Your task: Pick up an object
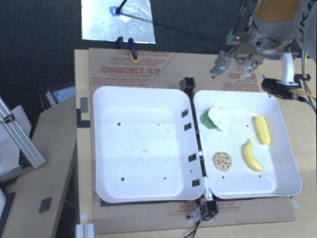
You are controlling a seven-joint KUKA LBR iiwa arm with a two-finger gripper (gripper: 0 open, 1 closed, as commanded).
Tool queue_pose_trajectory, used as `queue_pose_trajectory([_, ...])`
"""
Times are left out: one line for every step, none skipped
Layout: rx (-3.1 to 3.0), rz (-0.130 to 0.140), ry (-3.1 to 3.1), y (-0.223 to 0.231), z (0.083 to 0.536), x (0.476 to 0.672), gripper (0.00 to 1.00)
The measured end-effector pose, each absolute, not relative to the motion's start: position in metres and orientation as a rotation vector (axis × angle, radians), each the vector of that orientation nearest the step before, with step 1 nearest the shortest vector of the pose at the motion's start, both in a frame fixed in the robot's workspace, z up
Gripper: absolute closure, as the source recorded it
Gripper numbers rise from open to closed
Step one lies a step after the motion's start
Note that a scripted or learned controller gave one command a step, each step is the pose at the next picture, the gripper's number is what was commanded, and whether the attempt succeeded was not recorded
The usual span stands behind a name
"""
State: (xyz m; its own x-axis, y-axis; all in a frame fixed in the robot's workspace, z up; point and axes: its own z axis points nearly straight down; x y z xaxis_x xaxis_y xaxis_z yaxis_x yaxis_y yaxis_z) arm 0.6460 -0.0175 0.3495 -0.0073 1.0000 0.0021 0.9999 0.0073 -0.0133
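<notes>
Cardboard-topped bench, two white bins. Right bin (285,133) holds cookie (222,160), banana (251,156), corn cob (262,129), white-green item (216,118), well apart, easy picking. Gripper (233,69) hovers beyond far rim, fingers apart, nothing between them, likely poised for descent.

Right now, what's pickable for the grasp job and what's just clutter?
Job:
banana
corn cob
cookie
white-and-green item
gripper, jaws open, above the right bin

Lying about:
left bin
foil sheet
blue-and-yellow clamp
</notes>
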Motion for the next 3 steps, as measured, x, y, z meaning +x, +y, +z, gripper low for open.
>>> queue_pose_trajectory([-2.203, 0.013, -2.223, 0.058, 0.174, 0.665, 0.0])
queue_pose_trajectory([-2.207, 0.006, -2.227, 0.115, 0.141, 0.599, 0.0])
queue_pose_trajectory([-2.239, -0.023, -2.23, 0.023, 0.357, 0.641, 0.0])
